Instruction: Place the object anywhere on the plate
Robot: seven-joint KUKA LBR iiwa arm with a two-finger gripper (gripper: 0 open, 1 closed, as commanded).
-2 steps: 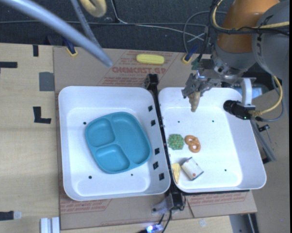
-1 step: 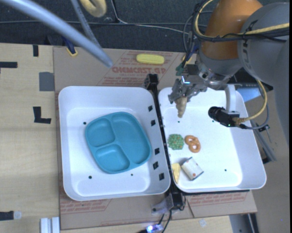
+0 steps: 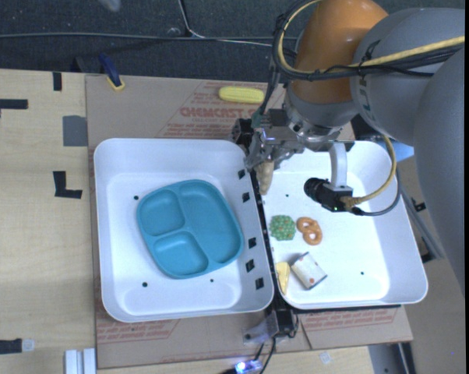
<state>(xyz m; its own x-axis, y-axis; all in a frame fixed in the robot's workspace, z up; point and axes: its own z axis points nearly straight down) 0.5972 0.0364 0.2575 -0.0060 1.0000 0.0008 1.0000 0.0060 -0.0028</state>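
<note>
Hanging over the seam between the two shallow white bins, the two-finger gripper shows a pale tan object at its tips; grip cannot be confirmed. Blue three-compartment plastic plate lies in left bin. Right bin: green leafy item, orange pretzel, white block.

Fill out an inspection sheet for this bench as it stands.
Surface: cardboard sheet under two white bins.
Job's things: blue plate in left bin, nothing on it; green piece, pretzel, white packet in right bin.
Clutter: yellow item on the cardboard.
Grippers: gripper over the bins' shared edge, with a tan item at its tip.
Cables: yellow cable along the arm.
Surroundings: nothing seen.
</note>
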